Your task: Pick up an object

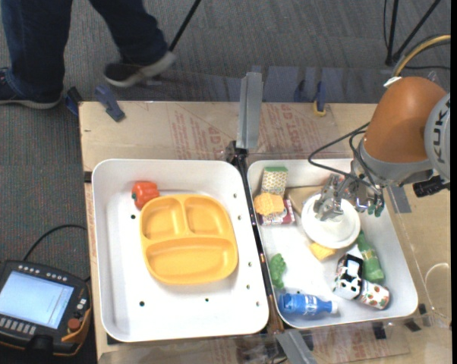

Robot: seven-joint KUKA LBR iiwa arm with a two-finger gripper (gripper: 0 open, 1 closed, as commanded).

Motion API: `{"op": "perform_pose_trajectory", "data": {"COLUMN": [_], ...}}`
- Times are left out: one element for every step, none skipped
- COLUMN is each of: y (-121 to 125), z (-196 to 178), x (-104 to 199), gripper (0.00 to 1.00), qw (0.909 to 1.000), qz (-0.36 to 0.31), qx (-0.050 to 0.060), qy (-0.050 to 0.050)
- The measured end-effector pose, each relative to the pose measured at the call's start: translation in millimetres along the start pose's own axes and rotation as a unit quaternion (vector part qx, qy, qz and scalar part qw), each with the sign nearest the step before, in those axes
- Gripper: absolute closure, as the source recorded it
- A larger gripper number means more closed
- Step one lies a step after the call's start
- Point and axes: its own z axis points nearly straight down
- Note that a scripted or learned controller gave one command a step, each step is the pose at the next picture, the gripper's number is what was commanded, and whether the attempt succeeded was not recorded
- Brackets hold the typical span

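My gripper (pixel 331 205) hangs over the right bin (pixel 405 268), just above a white round plate or lid (pixel 331 223). Nothing shows between its fingers. Around it lie a waffle-like yellow block (pixel 269 203) on a small packet (pixel 278 214), a green-and-tan box (pixel 274 179), a yellow wedge (pixel 322 251), a green bottle (pixel 370 262), a black-and-white cow toy (pixel 350 275), a patterned cup (pixel 374 296), a blue bottle (pixel 306 304) and a green leafy piece (pixel 278 268).
The left bin (pixel 111 241) holds a yellow divided tray (pixel 189 238) and an orange-red toy (pixel 145 192) at its upper left. A person's legs stand beyond the bench. A teach pendant (pixel 33 303) lies at the lower left.
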Motion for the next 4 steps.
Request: {"op": "perform_pose_trajectory", "data": {"y": [-6, -14, -15, -58], "z": [27, 28, 32, 37], "x": [-16, -28, -26, 72], "gripper": [1.00, 1.00, 0.00, 0.00], "qw": [0.9974, 0.9869, 0.9870, 0.9878], "qz": [0.071, 0.161, 0.160, 0.155], "qx": [-0.004, -0.005, -0.003, -0.002], "qy": [-0.012, -0.011, -0.008, -0.003]}}
